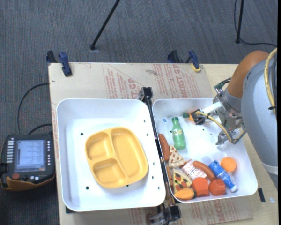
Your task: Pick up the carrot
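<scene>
Your hand [227, 132] hangs over the right side of the right bin [203, 105], reaching in from the right edge of the camera view. From this angle you cannot tell whether it is open or closed, and you see nothing gripped in it.

The carrot [192, 116] lies in the far part of that same bin, its green top pointing left. It sits just to the left of your hand, close to the wrist hardware; whether anything touches it, you cannot tell.

A green bottle [178, 132] lies just in front of the carrot. Along the near side you have a crowd: pizza slices [176, 157], a sausage [204, 168], a blue bottle [222, 172] and an orange ball [228, 164].

The left bin [65, 125] holds a yellow divided plate [116, 157], well apart from your hand.
</scene>
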